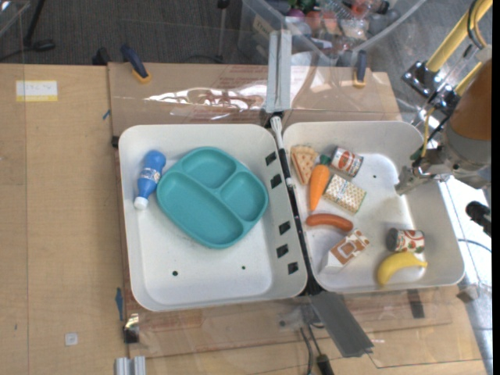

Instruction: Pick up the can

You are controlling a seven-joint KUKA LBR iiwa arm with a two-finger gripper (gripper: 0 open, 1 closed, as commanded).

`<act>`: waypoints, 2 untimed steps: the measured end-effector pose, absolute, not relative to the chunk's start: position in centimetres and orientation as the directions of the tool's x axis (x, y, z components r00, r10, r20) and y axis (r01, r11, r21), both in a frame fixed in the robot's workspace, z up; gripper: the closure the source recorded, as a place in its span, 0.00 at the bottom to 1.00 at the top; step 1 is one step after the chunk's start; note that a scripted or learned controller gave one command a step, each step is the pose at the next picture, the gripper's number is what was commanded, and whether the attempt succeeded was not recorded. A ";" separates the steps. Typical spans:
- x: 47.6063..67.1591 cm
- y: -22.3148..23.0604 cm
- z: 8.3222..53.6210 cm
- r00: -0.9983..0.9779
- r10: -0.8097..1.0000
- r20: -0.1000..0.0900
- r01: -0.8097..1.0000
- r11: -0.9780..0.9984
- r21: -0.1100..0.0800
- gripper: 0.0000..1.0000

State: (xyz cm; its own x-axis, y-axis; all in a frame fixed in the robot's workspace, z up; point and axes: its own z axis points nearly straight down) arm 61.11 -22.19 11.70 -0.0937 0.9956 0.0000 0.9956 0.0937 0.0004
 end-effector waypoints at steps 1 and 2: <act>60.1 -20.5 16.2 -0.091 0.996 -0.001 0.996 0.091 0.004 1.00; 52.2 -22.5 19.6 -0.079 0.997 0.001 0.997 0.079 0.001 1.00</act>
